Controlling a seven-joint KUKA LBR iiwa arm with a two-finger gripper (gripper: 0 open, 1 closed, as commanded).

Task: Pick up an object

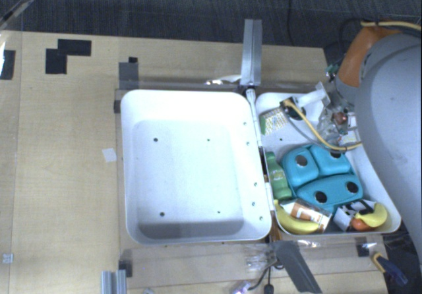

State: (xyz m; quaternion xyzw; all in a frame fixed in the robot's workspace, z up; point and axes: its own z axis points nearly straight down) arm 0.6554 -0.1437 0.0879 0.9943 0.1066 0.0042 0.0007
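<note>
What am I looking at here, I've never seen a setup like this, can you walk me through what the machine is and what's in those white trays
This is one camera fixed above a workbench, looking down at a slant. The big grey shape on the right with an orange band is a robot arm. Its gripper, a two-finger claw with yellow cables around it, sits over the right bin; I can't tell whether it is open or closed, and nothing is visibly held. That bin is crowded: a blue plastic piece with holes, a green bottle along the left wall, a banana at the front and a small packet at the back. The left bin beside it is a shallow white tray. The job is simply to pick up an object.
</note>
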